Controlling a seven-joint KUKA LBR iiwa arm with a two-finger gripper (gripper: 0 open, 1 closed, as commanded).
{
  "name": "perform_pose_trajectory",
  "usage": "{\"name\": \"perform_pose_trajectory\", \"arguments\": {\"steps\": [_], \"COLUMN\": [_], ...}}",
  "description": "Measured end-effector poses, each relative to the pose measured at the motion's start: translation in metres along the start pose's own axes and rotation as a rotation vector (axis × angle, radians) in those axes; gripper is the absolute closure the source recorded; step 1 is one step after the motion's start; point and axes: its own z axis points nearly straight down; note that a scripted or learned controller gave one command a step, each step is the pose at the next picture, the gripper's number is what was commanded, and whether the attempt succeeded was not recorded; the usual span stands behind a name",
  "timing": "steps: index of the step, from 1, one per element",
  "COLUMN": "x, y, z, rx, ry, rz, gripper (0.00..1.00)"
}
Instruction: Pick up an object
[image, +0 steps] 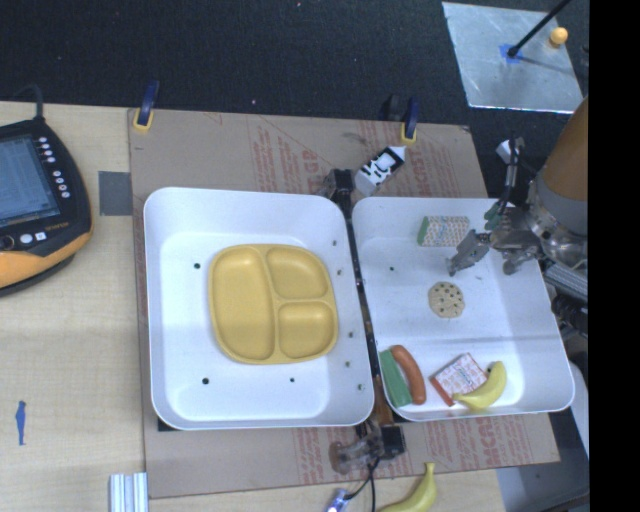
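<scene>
Worktop bins lying loaded; pincer (487, 253) hovering spread and gripping nothing above the cookie (446, 299), pick not yet begun.

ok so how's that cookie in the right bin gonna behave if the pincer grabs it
The cookie lies flat as a thin disc, so it probably offers little edge to grip. It looks rigid, likely a light toy. Lying clear of the other items, it would probably slide rather than roll if nudged.
</scene>
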Motion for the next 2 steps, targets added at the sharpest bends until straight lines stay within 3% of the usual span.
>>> {"name": "perform_pose_trajectory", "arguments": {"steps": [1,2], "x": [-0.010,-0.008], "y": [0.015,0.007], "z": [0.055,0.130], "rx": [0.002,0.002], "ry": [-0.002,-0.001], "rz": [-0.001,-0.001], "gripper": [0.00,0.00]}}
